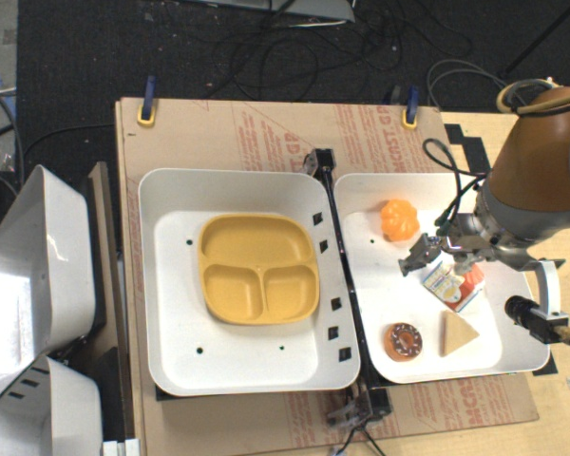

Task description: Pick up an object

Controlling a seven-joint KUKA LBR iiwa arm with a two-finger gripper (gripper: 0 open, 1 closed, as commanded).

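The right bin (pixel 380 359) holds several objects. An orange fruit (pixel 399 219) lies near its back. A small white carton with blue and red print (pixel 453 285) lies in the middle right. At the front are a chocolate donut (pixel 403 341) and a tan wedge of bread (pixel 457 333). My gripper (pixel 422 256) hangs over the bin, just left of the carton's upper end and below and to the right of the orange. It comes off the grey and orange arm (pixel 537 169) that reaches in from the right. I see nothing held in it.
The left bin (pixel 171 350) holds a yellow divided plate (pixel 259 267). A black divider (pixel 337 264) runs between the two bins. Cables loop over the bench's back right corner. White boxes (pixel 33 274) stand off the bench to the left.
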